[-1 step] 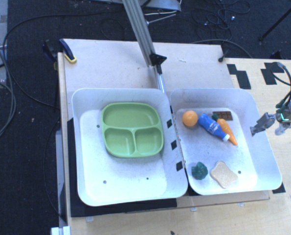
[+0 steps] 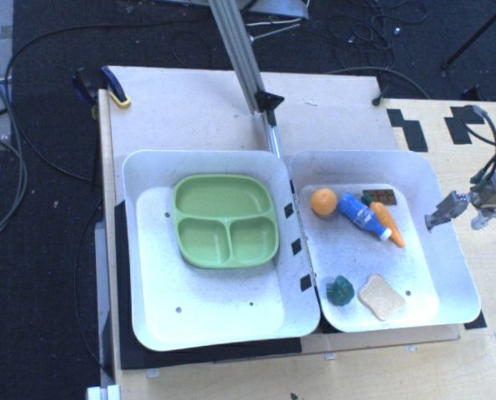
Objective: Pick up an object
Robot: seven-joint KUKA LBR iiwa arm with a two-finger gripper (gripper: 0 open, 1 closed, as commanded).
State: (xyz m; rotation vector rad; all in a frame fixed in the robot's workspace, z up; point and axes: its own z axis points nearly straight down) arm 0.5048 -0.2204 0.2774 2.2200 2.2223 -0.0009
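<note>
The bench (image 2: 331, 107) carries two shallow white bins side by side. The left bin (image 2: 152, 307) holds a green divided plate (image 2: 227, 221), lying flat toward the bin's far edge, with one long compartment at the far side and two smaller ones at the near side.

The right bin (image 2: 448, 290) holds the loose objects. Near its far edge and left wall lies an orange ball (image 2: 323, 202). Just beside it, toward the right, a blue bottle (image 2: 363, 216) lies on its side at a slant, its white cap pointing to the bin's near right. A carrot (image 2: 389, 223) lies along the bottle's right flank, touching it or nearly so. A small brown block (image 2: 379, 196) sits at the far ends of the bottle and the carrot. Toward the near edge, well apart from that cluster, lie a dark green lump (image 2: 341, 291) and, just to its right, a pale slice of bread (image 2: 382, 297).

My gripper (image 2: 441, 215) hangs over the right rim of the right bin, at the right edge of the bench, apart from every object. Nothing shows between its fingers; whether they stand wide or narrow I cannot tell at this size.

A slanted metal pole (image 2: 239, 48) crosses the far edge of the bench, ending between the two bins.
</note>
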